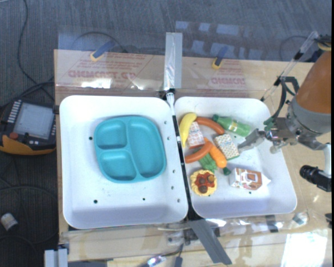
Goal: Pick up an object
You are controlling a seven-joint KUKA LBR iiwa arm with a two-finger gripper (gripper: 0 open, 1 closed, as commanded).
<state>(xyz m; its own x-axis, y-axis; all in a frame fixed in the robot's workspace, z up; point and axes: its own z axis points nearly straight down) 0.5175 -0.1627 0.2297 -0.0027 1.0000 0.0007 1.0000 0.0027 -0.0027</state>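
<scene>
Toy pizza point(204, 182) lies nearest; gripper point(250, 142), aperture indeterminate, nothing visibly held, hovers in approach beside patterned packet point(227, 145); descent pending.

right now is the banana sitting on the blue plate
No, the banana lies in the right bin among the other toy food, while the blue plate sits in the left bin.

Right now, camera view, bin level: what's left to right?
Teal divided plate → banana → pizza slice → green bottle → white carton → hand
</scene>
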